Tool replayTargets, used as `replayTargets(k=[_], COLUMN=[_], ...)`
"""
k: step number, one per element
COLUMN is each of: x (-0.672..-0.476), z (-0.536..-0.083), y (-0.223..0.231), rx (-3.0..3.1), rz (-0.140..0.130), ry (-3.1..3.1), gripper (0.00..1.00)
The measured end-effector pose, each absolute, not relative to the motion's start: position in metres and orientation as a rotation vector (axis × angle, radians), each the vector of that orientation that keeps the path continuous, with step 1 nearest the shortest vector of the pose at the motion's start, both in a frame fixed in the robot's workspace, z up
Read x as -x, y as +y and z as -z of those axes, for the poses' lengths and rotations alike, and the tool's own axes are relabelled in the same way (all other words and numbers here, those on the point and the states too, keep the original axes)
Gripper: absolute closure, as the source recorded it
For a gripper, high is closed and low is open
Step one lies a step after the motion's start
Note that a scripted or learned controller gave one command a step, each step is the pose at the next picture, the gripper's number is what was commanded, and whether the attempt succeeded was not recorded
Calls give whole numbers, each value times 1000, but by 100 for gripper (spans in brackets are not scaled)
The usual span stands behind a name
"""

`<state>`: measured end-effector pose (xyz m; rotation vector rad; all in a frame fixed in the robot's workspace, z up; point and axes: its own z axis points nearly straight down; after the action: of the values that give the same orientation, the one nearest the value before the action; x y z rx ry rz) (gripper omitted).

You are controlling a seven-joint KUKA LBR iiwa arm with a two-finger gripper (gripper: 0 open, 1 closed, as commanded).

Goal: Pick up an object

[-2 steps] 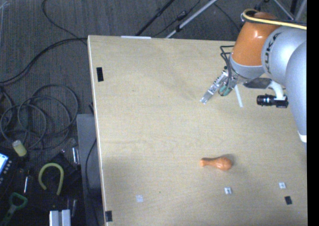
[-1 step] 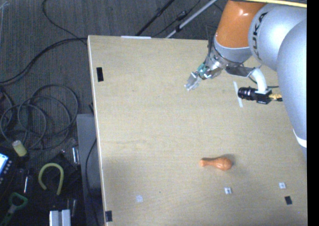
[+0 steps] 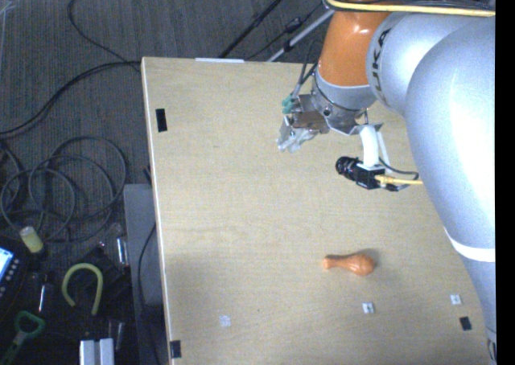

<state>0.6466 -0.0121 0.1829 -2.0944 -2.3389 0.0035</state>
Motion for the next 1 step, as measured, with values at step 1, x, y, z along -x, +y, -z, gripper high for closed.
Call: replayTargets(k=[1], x=[-668], z=[-273], y=[-94], rx=[1915], rz=[-4], ry=[-2494], gripper=[100])
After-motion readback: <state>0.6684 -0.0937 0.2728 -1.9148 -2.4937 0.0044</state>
